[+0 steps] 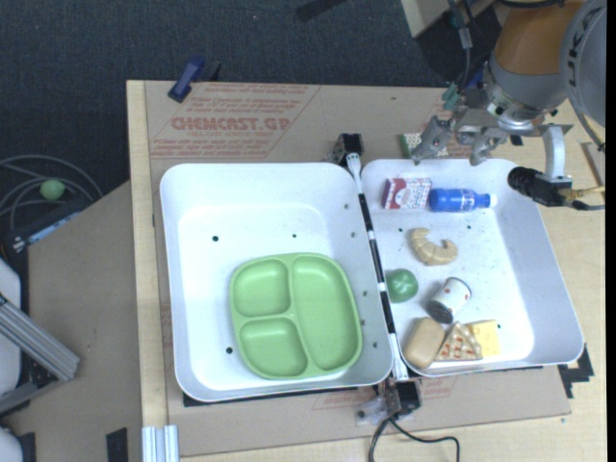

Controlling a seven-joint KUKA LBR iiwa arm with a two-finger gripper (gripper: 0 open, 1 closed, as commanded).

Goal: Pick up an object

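Seven items in right bin (539, 258), one tray (294, 316) left.

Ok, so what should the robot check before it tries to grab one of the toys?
1. Hand above the toy bin: not ok, it sits over the far rim of the right bin, behind the toys.
2. Hand carrying nothing: ok, nothing shows between its fingers.
3. Easy toy to pick: ok, the croissant lies alone with bare floor around it.
4. Blue bottle free: not ok, it touches the red-and-white carton.
5. Near-corner toys free: not ok, the bread roll, pizza slice and cheese are bunched together.
6. Green ball: cannot tell, it sits right by the bin wall.
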